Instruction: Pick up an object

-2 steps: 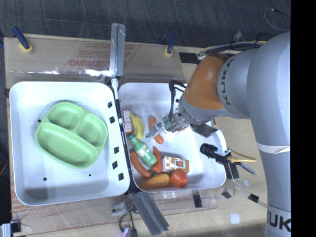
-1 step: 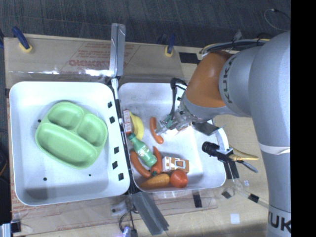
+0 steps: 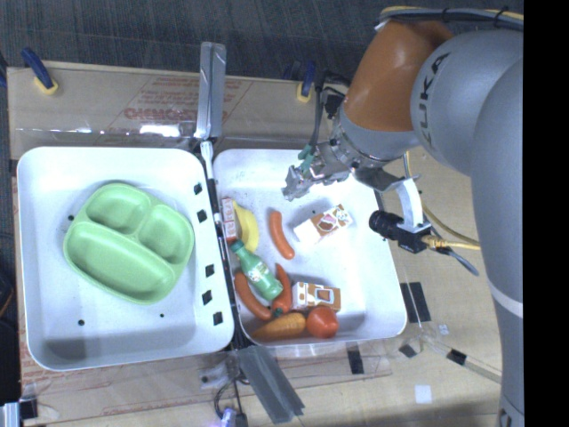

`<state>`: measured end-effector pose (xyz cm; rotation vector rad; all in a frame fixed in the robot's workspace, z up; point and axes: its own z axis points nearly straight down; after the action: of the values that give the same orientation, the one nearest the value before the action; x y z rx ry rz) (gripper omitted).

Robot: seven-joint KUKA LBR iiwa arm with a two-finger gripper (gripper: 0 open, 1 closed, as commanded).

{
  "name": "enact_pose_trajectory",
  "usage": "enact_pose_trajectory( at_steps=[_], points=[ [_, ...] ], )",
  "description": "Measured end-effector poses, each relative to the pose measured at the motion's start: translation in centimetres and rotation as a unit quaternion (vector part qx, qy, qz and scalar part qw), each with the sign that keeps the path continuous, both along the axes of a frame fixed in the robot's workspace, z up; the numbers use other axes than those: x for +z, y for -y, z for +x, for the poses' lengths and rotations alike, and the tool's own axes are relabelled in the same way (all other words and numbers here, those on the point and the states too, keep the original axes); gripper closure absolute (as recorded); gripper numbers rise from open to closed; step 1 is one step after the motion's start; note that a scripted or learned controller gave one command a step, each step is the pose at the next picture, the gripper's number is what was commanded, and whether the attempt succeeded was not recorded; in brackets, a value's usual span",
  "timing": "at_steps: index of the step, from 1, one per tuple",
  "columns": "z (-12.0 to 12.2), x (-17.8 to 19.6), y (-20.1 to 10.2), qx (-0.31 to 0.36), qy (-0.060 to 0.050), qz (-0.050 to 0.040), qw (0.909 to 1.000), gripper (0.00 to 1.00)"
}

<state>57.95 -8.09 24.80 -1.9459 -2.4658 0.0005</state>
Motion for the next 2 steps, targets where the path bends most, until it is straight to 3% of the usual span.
enact_pose_trajectory(
  at_steps=[1,2],
  points=[
    [0.0,0.0,0.0,0.000,0.000,0.0000,1.0000,0.00],
    [-1.8,4.3,3.3,0.018,0.000,-0.0003,0.9998,0.00]
  ],
)
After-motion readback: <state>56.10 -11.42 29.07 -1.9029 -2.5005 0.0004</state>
